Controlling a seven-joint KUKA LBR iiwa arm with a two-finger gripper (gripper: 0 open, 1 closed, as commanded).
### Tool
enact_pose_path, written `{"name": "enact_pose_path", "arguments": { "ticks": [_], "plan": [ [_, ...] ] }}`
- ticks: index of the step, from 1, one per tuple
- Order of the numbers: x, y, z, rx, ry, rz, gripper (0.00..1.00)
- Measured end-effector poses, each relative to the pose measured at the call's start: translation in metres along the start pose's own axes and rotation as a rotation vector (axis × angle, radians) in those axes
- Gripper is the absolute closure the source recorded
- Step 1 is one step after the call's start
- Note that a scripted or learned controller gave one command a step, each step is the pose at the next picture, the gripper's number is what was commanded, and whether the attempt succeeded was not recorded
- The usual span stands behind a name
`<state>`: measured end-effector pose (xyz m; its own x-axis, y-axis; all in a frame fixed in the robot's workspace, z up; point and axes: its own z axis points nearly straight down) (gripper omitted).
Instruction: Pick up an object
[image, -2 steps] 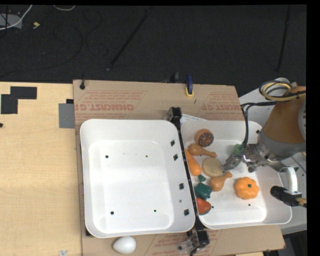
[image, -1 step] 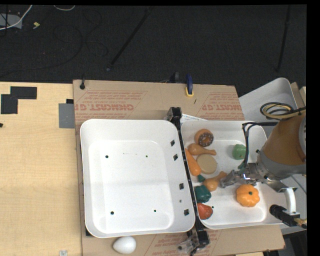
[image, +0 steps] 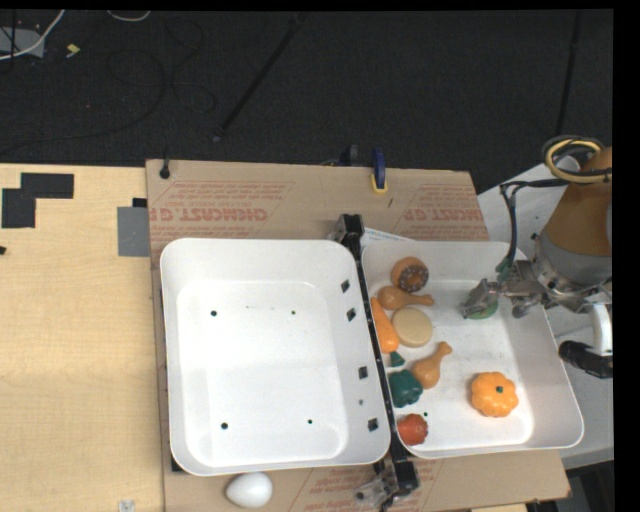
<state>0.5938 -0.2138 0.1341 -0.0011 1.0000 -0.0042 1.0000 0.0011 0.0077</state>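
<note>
Grey two-finger gripper (image: 487, 299) hangs low over far right part of right-hand shallow white bin (image: 545, 425). Small green item sits at fingertips; grasp cannot be confirmed, finger spread unclear. Nearest clear target, orange plastic pumpkin (image: 494, 393), lies nearer camera, almost directly below gripper in view. Round shape, no long axis. Tan drumstick toy (image: 431, 364) lies further left.

white egg (image: 248, 489) (outside bins), blue clamp (image: 379, 171)

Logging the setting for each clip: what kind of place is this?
Probably a robotics lab test bench, not a kitchen: two white bins on taped cardboard, toy food such as a small pumpkin, and loose cables on dark carpet behind.
</note>
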Motion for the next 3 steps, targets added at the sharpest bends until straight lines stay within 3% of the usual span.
{"name": "enact_pose_path", "arguments": {
  "ticks": [1, 2, 3],
  "plan": [
    [0.064, 0.001, 0.049, 0.013, 0.008, -0.003, 0.00],
    [0.126, 0.052, 0.037, 0.006, 0.002, -0.005, 0.00],
    [0.127, 0.050, 0.044, 0.004, -0.006, 0.004, 0.00]
  ]
}}
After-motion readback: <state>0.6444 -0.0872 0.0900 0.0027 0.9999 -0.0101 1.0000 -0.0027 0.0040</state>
